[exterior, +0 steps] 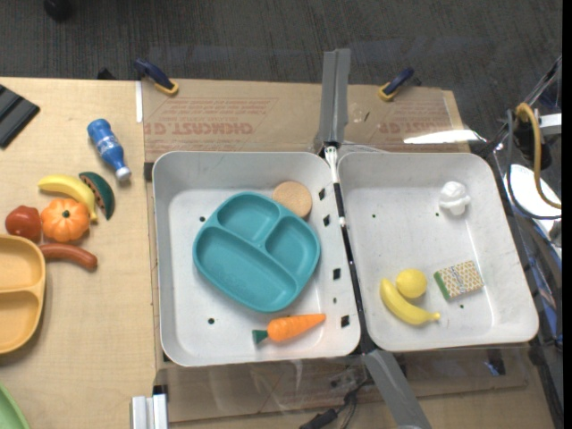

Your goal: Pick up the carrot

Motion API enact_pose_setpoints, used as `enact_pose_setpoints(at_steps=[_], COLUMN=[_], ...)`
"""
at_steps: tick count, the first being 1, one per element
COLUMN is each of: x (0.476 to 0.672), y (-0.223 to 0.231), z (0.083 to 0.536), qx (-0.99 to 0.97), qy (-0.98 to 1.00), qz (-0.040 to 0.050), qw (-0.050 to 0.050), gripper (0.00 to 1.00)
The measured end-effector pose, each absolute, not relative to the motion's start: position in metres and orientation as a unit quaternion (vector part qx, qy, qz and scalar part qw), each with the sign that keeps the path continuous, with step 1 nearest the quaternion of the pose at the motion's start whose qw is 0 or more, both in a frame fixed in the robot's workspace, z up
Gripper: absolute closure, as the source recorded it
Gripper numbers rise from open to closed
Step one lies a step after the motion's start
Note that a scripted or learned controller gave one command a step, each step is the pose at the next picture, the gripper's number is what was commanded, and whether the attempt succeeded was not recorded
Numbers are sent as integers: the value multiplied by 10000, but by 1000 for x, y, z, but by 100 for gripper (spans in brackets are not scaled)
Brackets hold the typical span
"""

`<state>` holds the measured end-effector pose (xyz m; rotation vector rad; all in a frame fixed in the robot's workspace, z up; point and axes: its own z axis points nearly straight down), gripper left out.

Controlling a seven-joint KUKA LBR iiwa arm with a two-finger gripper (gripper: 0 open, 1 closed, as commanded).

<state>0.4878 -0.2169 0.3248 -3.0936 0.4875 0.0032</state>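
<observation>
The right shallow white plastic bin [505, 239] had a smooth matte floor and rounded corners. In it lay a small white lumpy object [454, 198] near the back. Towards the front were a round yellow ball-like fruit [411, 281], touching a curved glossy yellow toy banana [404, 307], and just beside them a small flat rectangular packet with a green and tan pattern [459, 280], lying askew.

A grey metal bar [335, 96] ran back from the seam between the two bins.

The left shallow white plastic bin [170, 239] held a teal plastic plate with three compartments [257, 250], rounded and smooth, set at a slant. A flat tan round disc [292, 198] touched the plate's rear rim.

The orange toy carrot with a green stub [290, 327] lay on the floor of the left bin, by its front wall and just beside the plate's front edge. It was tapered, with its pointed tip towards the right and its green end towards the left.

Behind the bins a brown cardboard sheet with red print [232, 114] was held by two clamps with blue and orange handles [156, 76].

On the pale wooden table [63, 114] to the left lay a small blue bottle with a white label [109, 149], a second yellow toy banana [67, 189], a dark green wedge [102, 195], a ribbed orange round fruit [65, 221], a red round fruit [22, 223], a reddish-brown sausage shape [70, 256] and an orange-yellow divided plate [18, 298].
</observation>
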Motion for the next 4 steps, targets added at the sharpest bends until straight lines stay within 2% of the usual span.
enact_pose_setpoints(at_steps=[1,2,3,4], x=[486,492,485,484], y=[-221,-190,-206,-220], z=[316,246,292,305], qx=[-9845,-9948,-9949,-9938], qy=[1753,1017,1008,1115], qz=[12,21,-9,-11], qw=[42,38,42,45], gripper=[100,100,100,100])
